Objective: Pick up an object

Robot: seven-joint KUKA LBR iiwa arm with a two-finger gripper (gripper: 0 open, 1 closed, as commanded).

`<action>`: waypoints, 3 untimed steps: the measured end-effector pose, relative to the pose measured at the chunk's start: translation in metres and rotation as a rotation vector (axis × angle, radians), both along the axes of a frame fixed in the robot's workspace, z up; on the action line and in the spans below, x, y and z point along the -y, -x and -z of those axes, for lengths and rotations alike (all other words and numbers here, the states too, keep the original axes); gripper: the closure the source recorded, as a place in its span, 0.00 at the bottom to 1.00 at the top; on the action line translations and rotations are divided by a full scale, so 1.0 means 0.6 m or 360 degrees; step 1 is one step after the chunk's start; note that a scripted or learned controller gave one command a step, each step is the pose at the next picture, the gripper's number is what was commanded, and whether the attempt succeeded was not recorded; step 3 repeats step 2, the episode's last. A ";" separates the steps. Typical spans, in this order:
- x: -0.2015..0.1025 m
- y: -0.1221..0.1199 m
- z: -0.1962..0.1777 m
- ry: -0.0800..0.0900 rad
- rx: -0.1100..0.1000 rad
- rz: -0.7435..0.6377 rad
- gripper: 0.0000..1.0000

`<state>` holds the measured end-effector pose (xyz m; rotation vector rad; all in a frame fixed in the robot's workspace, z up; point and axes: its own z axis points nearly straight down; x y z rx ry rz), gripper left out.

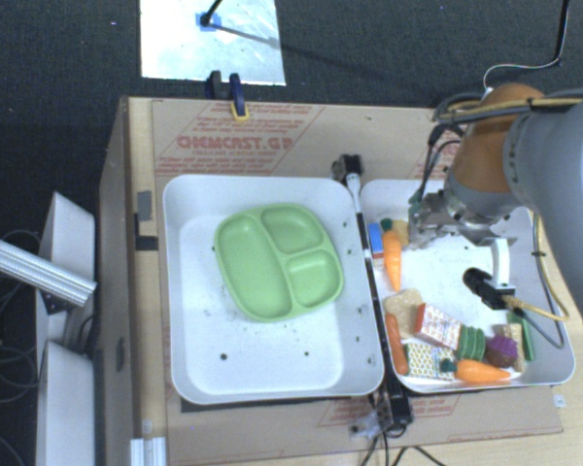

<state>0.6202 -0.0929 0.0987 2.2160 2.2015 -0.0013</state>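
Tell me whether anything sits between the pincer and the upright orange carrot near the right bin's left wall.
Nothing visible does. The pincer hangs over the right white bin, just right of the long orange toy carrot, with only bare bin floor showing between them. The small blue block lies on the carrot's far side.

A pale green divided plate [278,260] lies in the white left bin [199,357]. The white right bin [554,357] holds an orange carrot [393,258], a blue piece [376,237], a second orange carrot [482,371], a purple item [505,348], green slices [471,342] and a red-patterned packet [437,326]. The arm [554,149] is grey with an orange band [488,149].
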 end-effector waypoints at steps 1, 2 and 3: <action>0.015 0.001 -0.002 0.0023 0.0006 0.0008 0.00; 0.013 -0.018 0.015 0.0027 0.0004 0.0000 0.00; 0.013 -0.018 0.015 0.0027 0.0004 0.0000 0.00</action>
